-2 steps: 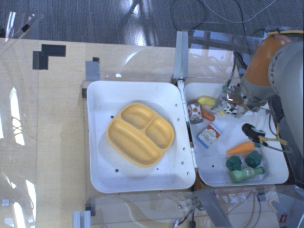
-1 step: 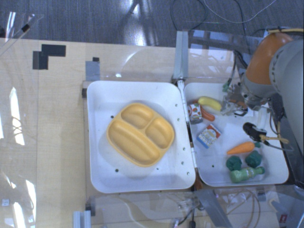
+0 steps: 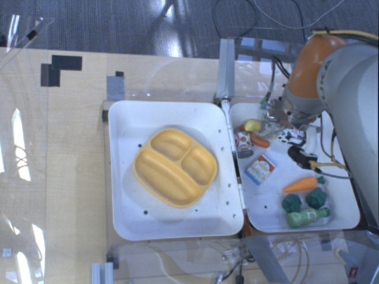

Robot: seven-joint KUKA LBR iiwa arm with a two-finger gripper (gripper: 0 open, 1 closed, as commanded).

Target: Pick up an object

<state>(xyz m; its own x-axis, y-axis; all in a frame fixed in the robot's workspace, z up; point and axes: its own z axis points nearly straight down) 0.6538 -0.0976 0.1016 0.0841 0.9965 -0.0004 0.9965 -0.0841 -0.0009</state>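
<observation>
My gripper (image 3: pixel 278 116) hangs over the back of the right bin (image 3: pixel 349 220), below the orange wrist band. Just left of it lie a small yellow fruit (image 3: pixel 253 125) and a red-orange sausage-shaped piece (image 3: pixel 259 139), with a small can (image 3: pixel 243 140) beside them near the bin's left wall. A black-and-white patterned item (image 3: pixel 290 136) lies right under the wrist. Further forward are a white and blue box (image 3: pixel 260 168), a carrot (image 3: pixel 300 184), two dark green broccoli pieces (image 3: pixel 291 203) (image 3: pixel 316 198) and a green bottle (image 3: pixel 307 217).
The left bin (image 3: pixel 124 218) holds a yellow divided plate (image 3: pixel 175 167) at its middle. A metal post (image 3: pixel 225 70) stands at the back between the two bins. The grey arm covers the right bin's far right corner.
</observation>
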